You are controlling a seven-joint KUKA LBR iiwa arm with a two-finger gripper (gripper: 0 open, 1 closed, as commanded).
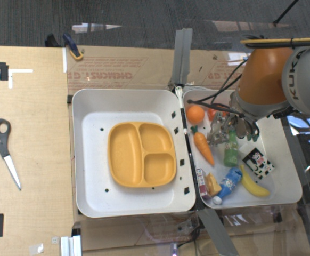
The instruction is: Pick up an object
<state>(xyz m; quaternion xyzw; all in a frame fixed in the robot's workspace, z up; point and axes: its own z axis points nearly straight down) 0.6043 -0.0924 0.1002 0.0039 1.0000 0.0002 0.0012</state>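
Right bin [283, 159], centre-right of frame, holds the clutter. The gripper [227, 128] hangs at the bin's upper middle, under the orange band of the arm [264, 76], just above a green bottle [231, 152].

Green bottle — translucent green body, paler towards its upper end, which sits directly under the fingers. Long axis runs near vertical in the frame, top end towards the gripper, lower end towards the bottom edge. The metal parts overlap the bottle's top, so whether the fingers are apart, closed, or gripping it — cannot tell.

Neighbours in the same bin:
- carrot [203, 148], left of the bottle, lying on a slant with its thin tip towards lower right
- orange ball [196, 114], upper left corner of the bin, just above the carrot
- black-and-white patterned block [258, 162], right of the bottle, close by
- banana [254, 183], below that block, curving towards lower right
- blue bottle [228, 184], below the green one, tilted, white cap at lower left

Left bin [91, 159], centre of frame, carries a yellow divided plate [142, 154] with three compartments. Scissors [5, 151] lie on the wooden bench [27, 207] at the far left.
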